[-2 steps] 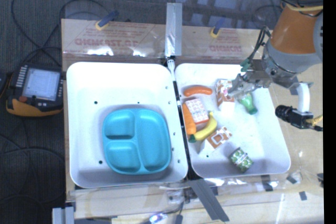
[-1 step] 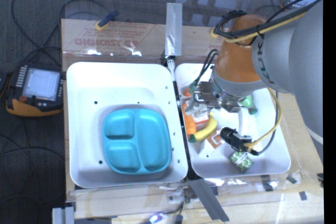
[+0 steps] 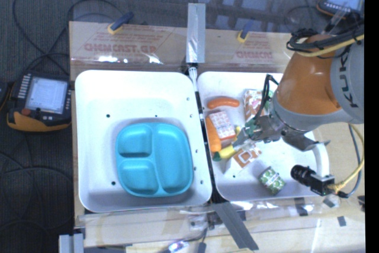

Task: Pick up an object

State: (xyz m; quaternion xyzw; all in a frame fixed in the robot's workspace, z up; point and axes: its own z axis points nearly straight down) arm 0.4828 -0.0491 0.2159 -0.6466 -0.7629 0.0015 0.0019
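On the left, the left bin (image 3: 89,103) holds a blue divided plate (image 3: 155,158), which lies well apart from the arm and plays no part at this moment. The right bin (image 3: 296,186) carries the things to choose from: a sausage (image 3: 222,102) near its top left, a pink-and-white packet (image 3: 221,124) below it, an orange piece (image 3: 212,134) along the packet's left side, and a small yellow-and-green item (image 3: 224,153) below that. A second wrapped packet (image 3: 252,101) lies to the right of the sausage, a small red-and-white packet (image 3: 246,155) sits just below the claw, and a green printed can (image 3: 272,180) lies apart, nearer the front.

The gripper (image 3: 249,133) is down among this cluster, just right of the pink-and-white packet. The step in hand looks like the reach or the close on something in the pile; nothing can be seen between its tips, so no hold can be claimed. The next move would call for closing squarely on one item and lifting straight up without dragging its neighbours.

Whether the claw is apart or together cannot be told: its tips are dark, small and lost against the clutter. The arm's orange band (image 3: 308,83) covers the bin's right side, and several items are too small to name.
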